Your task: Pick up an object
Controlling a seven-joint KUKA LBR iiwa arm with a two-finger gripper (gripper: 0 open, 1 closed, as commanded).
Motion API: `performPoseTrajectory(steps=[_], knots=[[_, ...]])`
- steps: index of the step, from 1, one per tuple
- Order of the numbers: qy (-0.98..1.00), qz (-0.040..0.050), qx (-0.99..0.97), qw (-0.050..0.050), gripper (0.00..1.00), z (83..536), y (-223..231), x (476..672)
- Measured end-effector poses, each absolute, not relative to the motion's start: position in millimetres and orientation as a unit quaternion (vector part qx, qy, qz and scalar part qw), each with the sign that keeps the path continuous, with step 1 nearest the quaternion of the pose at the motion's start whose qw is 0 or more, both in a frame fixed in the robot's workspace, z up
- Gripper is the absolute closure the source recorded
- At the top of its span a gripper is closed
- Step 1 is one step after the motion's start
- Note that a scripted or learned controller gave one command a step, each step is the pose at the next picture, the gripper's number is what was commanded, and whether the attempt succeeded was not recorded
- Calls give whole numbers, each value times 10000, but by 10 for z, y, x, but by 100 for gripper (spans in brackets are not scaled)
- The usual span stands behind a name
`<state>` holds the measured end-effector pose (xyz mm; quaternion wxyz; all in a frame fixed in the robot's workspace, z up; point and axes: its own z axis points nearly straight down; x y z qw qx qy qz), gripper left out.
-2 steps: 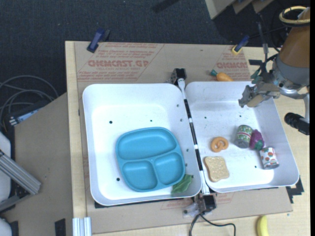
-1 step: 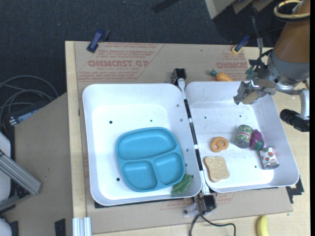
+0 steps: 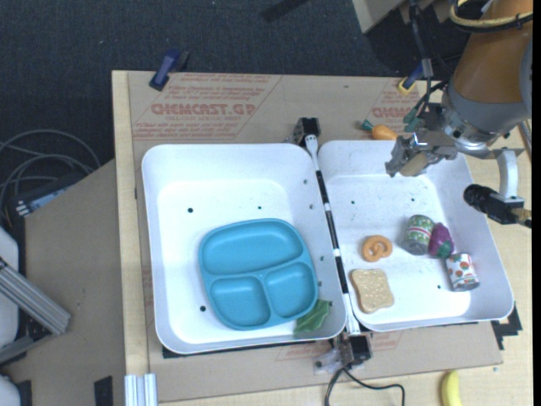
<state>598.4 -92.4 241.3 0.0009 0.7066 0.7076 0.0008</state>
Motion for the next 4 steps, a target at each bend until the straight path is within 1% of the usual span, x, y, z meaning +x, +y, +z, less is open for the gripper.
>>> performPoseTrajectory(steps=[1, 2, 3, 4], knots=[[7077, 0, 7065, -11, 100, 2345, -301, 6040], [7067, -9, 7075, -3, 100, 2567, -939, 5688], [7075, -3, 7067, -13, 100, 2423, -491, 5793], [7074, 6, 7068, 7, 100, 2482, -460, 5946]])
